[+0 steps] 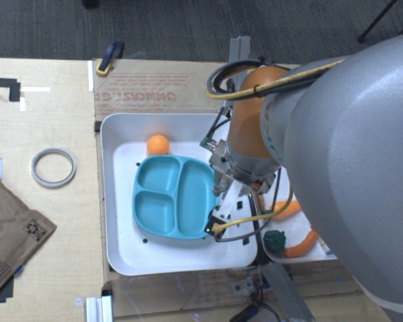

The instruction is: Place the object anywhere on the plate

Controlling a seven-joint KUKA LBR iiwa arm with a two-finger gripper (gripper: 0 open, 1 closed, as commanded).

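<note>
Orange ball [158,144], presumably the object to move, sits on the floor of the left bin [114,200], just beside the far rim of the blue divided plate [174,196] but not on it. Gripper [218,223] hangs low over the plate's right edge, well apart from the ball. Its finger state cannot be told from here; nothing visibly held.

We see a light blue plastic plate with three compartments [174,196] lying flat in the left white bin, near the middle of the frame, its right edge under the arm. A small round orange ball [158,145] rests just above the plate's upper left rim, on the bin floor.
</note>
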